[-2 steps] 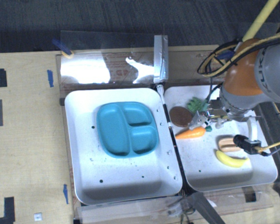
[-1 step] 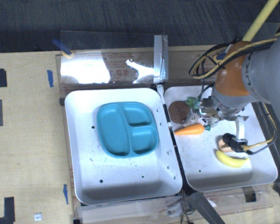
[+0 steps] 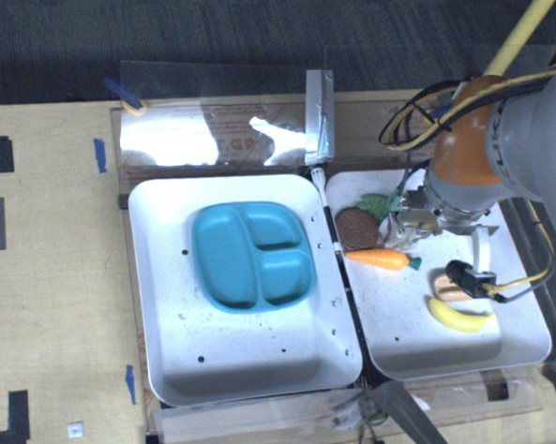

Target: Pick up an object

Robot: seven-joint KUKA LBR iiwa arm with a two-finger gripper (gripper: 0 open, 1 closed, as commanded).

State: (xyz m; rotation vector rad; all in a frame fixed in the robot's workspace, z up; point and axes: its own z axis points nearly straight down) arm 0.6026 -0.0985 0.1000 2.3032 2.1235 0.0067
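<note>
Two shallow white bins sit side by side on a pale wooden bench [image 3: 58, 305], and the orange carrot [image 3: 379, 258] serves as the marker for everything else. It lies across the right bin [image 3: 397, 326], near that bin's left wall.

Just behind the carrot rests a brown round thing [image 3: 356, 227], and further behind is a green leafy thing [image 3: 375, 204]. A yellow banana [image 3: 456, 317] lies to the carrot's right and nearer the front rim, apart from it. Left of the carrot, over the wall, the left bin [image 3: 161, 299] holds a blue divided plate [image 3: 252, 255].

The gripper [image 3: 410, 225] hangs just behind and to the right of the carrot, below the arm's orange band [image 3: 466, 149]. Whether it is open or closed, or grips anything, cannot be told from this angle.

Far left of the carrot, the bench carries black tape marks [image 3: 1, 153] and bits of blue tape [image 3: 100, 154]. Well behind the carrot, a glossy clear sheet [image 3: 207, 136] catches the light beside a metal bracket [image 3: 319, 115]. Beyond that lies dark floor [image 3: 200, 24].
</note>
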